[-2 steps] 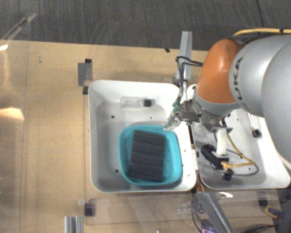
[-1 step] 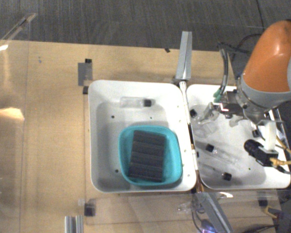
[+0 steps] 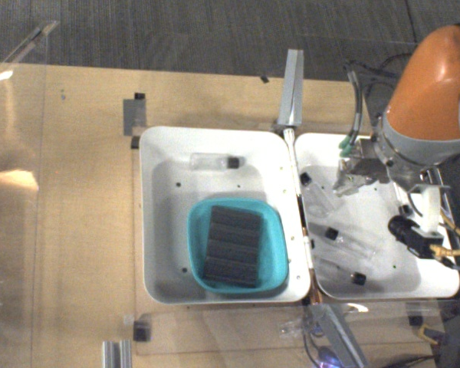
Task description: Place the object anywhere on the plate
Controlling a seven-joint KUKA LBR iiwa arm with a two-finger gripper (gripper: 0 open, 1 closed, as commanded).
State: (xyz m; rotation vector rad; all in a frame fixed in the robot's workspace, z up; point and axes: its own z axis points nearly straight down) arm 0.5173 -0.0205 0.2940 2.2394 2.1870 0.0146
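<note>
A teal square plate [image 3: 196, 232] lies in the left bin [image 3: 161, 205], toward its front. A dark ridged block [image 3: 232, 245] rests on the plate. A clear vial with a black cap [image 3: 213, 161] lies at the back of the left bin, off the plate. My gripper [image 3: 351, 176] hangs low over the back left part of the right bin [image 3: 437, 282], below the orange wrist band [image 3: 433, 83]. Several clear vials with black caps lie in that bin, one near the gripper [image 3: 316, 198], another further forward [image 3: 345, 244]. Nothing shows plainly in the gripper.
A grey metal divider post [image 3: 291, 90] stands behind the gap between the bins. Black cables and a white fitting [image 3: 418, 221] hang from the arm over the right bin's right side. Wooden bench surface [image 3: 61, 205] stretches to the left.
</note>
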